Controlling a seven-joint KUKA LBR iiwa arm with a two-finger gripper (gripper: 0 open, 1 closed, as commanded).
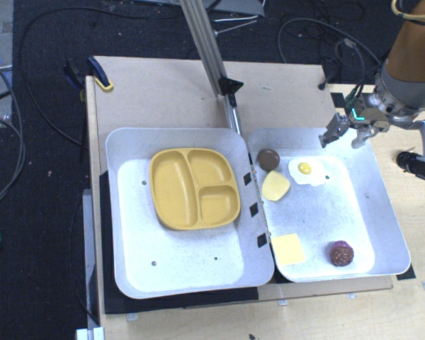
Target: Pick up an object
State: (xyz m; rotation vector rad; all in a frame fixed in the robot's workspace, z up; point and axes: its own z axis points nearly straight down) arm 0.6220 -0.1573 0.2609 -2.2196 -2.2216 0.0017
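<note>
The pincer, spread and holding nothing, hovers above the fried egg; it should drop straight, centred on the yolk, before pinching.

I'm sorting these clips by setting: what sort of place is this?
Most likely a robotics lab bench, not a kitchen. Two shallow white bins sit on a plain board, one holding a yellow divided plate, the other toy food like a fried egg. A robot arm's gripper hovers above, with cables on the dark floor.
</note>
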